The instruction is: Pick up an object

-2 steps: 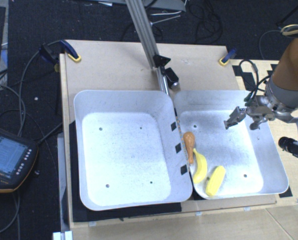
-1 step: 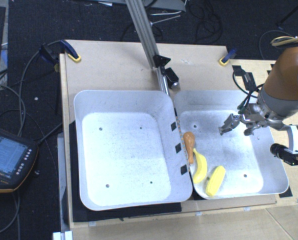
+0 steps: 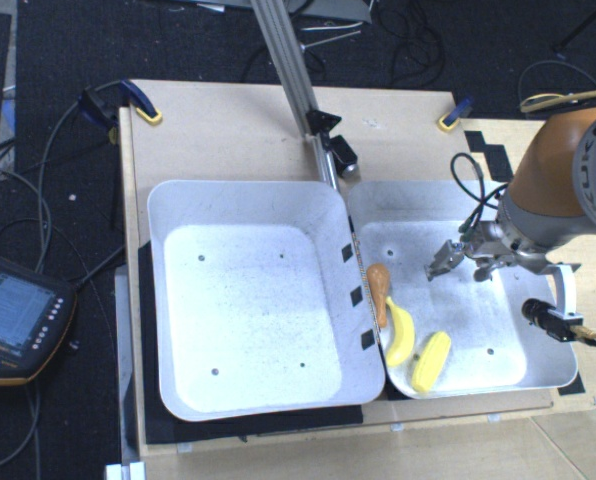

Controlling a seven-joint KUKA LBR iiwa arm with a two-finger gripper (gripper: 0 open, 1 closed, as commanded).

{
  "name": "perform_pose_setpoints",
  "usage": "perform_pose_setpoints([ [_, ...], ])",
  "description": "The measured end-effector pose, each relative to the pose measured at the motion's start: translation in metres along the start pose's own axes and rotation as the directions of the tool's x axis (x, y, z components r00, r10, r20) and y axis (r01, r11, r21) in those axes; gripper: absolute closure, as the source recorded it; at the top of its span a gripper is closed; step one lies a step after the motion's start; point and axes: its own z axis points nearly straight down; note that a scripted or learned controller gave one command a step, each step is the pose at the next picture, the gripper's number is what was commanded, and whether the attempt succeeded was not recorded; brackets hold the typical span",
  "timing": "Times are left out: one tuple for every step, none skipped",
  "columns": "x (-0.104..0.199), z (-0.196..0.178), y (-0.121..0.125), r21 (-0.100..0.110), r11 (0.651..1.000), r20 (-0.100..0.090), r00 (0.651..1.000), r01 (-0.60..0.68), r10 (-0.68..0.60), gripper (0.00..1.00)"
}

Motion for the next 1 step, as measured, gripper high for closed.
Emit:
perform_pose_setpoints([
  [-0.0007, -0.0124, 0.001, -0.004, 1.0, 0.001, 1.0, 0.0, 0.0, 1.0],
])
